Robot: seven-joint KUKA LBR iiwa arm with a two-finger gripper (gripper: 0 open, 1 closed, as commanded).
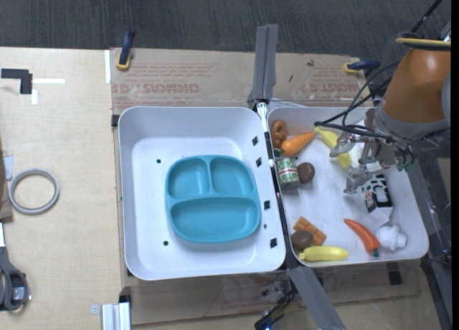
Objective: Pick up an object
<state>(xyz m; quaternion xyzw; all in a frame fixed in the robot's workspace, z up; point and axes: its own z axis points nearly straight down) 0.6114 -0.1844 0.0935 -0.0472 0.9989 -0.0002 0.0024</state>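
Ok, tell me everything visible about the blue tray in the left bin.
The blue tray is a rounded-rectangle plate, plastic by the look, light blue. Ridges split it into three compartments: two small ones at the far side, one wide one nearer the camera. It lies flat, slightly skewed, on the floor of the left bin, away from its walls.

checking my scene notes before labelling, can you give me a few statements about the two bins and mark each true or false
1. The blue three-compartment plastic plate lies in the left white bin. True.
2. The yellow plastic banana lies on the blue plate. False: it lies near the front edge of the right white bin.
3. The small green-labelled can sits by the right bin's left wall, beside a round brown ball. True.
4. The arm's two-finger gripper hangs over the left bin. False: it is over the right bin.
5. A grey tape ring lies on the bench left of the bins. True.
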